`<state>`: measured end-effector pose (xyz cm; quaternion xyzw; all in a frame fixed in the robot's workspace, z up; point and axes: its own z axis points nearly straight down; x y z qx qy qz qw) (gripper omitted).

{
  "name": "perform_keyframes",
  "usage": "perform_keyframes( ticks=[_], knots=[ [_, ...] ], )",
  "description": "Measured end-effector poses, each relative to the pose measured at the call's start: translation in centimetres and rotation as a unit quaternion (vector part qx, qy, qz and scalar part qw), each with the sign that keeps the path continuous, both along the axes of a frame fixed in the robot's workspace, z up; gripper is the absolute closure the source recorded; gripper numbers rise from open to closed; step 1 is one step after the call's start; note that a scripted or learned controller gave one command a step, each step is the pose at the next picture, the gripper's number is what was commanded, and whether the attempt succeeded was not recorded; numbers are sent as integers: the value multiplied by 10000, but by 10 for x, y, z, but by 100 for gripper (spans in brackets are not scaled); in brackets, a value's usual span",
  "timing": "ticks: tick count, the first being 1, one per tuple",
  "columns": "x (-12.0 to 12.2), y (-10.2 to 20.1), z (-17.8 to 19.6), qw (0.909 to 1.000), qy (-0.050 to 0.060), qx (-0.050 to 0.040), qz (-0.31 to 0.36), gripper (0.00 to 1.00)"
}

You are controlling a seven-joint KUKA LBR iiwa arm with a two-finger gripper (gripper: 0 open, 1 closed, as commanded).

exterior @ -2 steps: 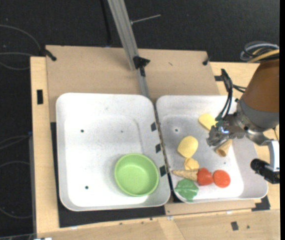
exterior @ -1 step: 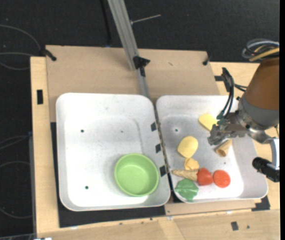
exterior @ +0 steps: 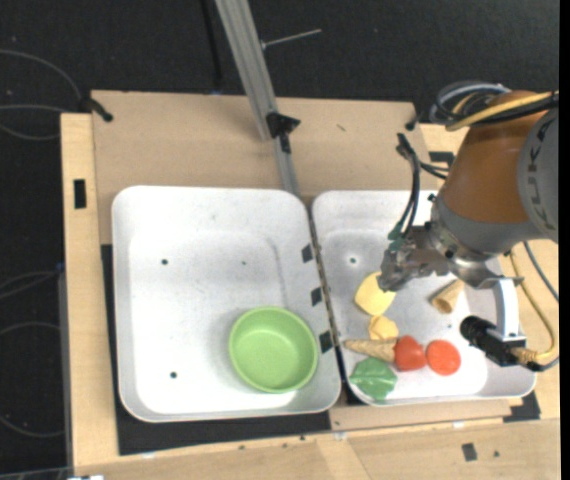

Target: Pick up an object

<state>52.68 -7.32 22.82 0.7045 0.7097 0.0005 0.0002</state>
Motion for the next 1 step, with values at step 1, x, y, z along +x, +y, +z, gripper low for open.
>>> perform_keyframes(
  ticks=[1],
  knots=[
    [7,57,12,10000,-8,8,11,100]
  ],
)
